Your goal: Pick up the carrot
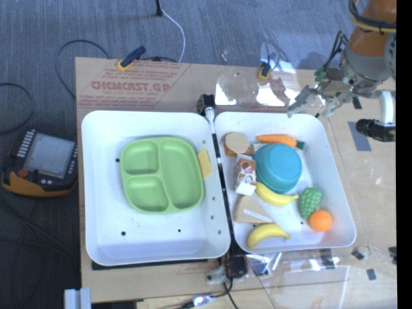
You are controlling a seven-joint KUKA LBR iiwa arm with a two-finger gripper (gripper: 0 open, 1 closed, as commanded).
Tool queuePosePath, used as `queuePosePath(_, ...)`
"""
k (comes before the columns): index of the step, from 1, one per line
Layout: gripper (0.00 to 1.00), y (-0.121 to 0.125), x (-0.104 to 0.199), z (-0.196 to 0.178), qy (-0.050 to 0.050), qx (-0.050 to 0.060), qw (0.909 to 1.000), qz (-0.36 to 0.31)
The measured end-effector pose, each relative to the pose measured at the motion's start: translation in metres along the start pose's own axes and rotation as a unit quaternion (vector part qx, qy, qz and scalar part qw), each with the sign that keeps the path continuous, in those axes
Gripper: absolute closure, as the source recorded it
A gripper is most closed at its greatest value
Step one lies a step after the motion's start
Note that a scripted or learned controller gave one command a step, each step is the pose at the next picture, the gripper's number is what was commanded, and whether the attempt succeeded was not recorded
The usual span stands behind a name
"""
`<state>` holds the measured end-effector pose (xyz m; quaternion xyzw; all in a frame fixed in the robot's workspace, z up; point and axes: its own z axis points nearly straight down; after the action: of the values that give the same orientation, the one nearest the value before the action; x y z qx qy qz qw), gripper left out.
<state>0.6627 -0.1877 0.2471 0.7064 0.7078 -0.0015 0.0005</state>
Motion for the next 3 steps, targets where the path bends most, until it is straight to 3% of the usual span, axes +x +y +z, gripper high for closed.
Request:
queuePosePath(1, 0.00, 0.003, -0.033, 0.114, 0.003, 0.005, 0.9987, -0.051)
queuePosePath(2, 0.00, 0.010, -0.014, 0.150, 0.006, 0.002, 0.9999, -0.009)
queuePosePath(3, 1.00, 0.005, -0.014, 0.149, 0.003, 0.013, 0.9998, -0.014)
